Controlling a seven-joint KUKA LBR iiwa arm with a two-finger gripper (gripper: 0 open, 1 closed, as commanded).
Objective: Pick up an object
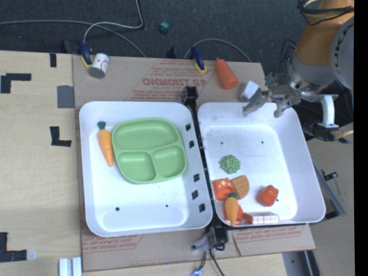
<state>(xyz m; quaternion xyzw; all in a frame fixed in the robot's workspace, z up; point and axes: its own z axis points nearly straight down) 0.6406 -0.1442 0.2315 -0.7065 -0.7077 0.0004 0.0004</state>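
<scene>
While the gripper [265, 104] is hovering open and empty over the right bin's [299, 154] far rim, any descent is risking striking it.

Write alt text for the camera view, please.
The gripper, open and holding nothing, hangs over the right bin's far edge. That bin holds toy foods near its front; the left bin holds a green plate and a carrot.
</scene>
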